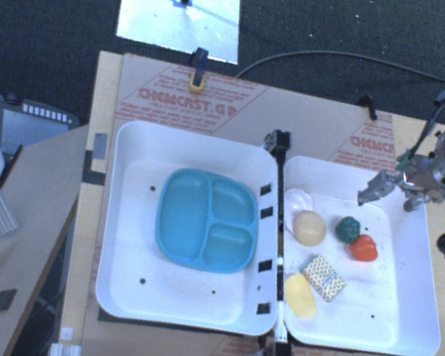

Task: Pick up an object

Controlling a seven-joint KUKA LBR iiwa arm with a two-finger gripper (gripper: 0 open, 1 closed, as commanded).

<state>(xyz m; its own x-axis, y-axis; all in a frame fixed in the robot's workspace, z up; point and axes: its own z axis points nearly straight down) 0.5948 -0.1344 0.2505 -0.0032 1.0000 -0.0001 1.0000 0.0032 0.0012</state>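
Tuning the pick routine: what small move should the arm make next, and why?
Probably lower the gripper toward the teal ball. It hangs near the right bin's far edge holding nothing, and the ball lies nearest, just below it.

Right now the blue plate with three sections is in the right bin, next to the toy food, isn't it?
Not quite. The camera view shows the blue plate with three sections lying in the left bin. The toy food, such as the red-orange piece and the yellow piece, is in the right bin.
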